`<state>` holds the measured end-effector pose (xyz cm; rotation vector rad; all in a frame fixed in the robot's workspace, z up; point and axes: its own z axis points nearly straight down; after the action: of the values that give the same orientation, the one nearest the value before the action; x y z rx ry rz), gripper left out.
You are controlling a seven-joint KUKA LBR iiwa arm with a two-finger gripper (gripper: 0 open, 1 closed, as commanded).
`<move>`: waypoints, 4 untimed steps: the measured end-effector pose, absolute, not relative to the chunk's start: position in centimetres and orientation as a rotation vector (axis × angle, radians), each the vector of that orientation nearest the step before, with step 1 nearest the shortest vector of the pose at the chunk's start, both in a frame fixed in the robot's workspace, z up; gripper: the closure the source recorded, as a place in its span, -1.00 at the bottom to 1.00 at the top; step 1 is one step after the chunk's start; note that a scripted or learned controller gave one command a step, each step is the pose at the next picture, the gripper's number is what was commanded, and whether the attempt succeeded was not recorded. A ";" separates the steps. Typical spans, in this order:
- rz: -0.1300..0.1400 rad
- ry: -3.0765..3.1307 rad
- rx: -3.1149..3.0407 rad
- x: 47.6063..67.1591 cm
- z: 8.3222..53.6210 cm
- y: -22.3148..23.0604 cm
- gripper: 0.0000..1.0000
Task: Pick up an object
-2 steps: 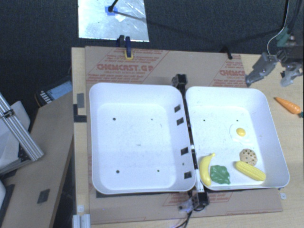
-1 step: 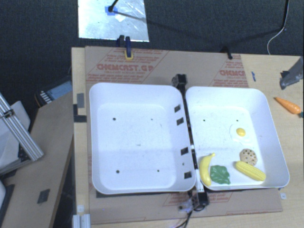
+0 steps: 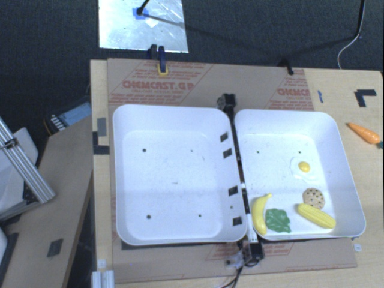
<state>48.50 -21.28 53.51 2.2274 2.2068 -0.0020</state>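
**Toy food in the right bin**

The right bin (image 3: 336,138) is smooth and white. In its near end lie a curved banana (image 3: 260,213), bumpy corn (image 3: 316,216), a green leaf (image 3: 278,220), a round cookie (image 3: 313,197) and a fried egg (image 3: 303,167). A carrot (image 3: 364,132) lies outside it.

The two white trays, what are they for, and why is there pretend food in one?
A camera high above a workbench took this picture, looking down. The two white trays are bins. A robot arm is meant to reach in and pick something up. The right bin holds toy food: a banana, a green leafy piece, a corn cob, a cookie and a fried egg. The left bin sits beside it. A toy carrot lies outside on the bench. Everything lies loose, nothing is lifted yet.
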 end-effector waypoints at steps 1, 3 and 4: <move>-0.008 2.233 2.226 50.3 33.8 -17.5 -1.00; 0.013 2.224 2.206 48.7 50.1 -8.5 -1.00; 0.006 2.218 2.216 48.7 53.7 -9.9 -1.00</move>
<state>48.68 -9.94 53.73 2.2158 2.2182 0.0060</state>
